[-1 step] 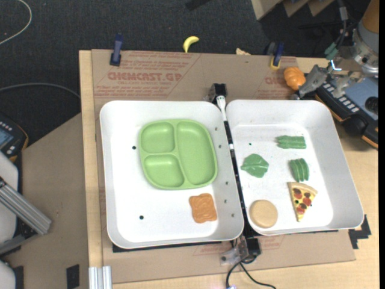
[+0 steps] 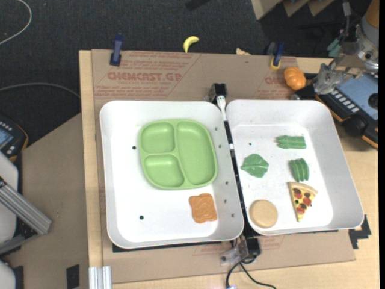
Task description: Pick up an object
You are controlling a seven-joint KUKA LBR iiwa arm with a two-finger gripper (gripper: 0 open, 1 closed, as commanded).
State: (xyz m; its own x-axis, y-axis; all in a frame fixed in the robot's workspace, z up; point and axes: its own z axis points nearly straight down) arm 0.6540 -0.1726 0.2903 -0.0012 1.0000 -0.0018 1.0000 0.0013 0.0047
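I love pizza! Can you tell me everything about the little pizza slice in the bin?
The pizza slice is a small toy wedge, plastic by its look. It has a yellow cheese top with red rounds and a few dark bits, and an orange-brown crust along its wide end. It lies flat on the floor of the right bin, near the front right corner, crust toward the back and tip toward the front. A green ridged piece sits just behind it and a round tan cookie lies to its left. Nothing touches it.
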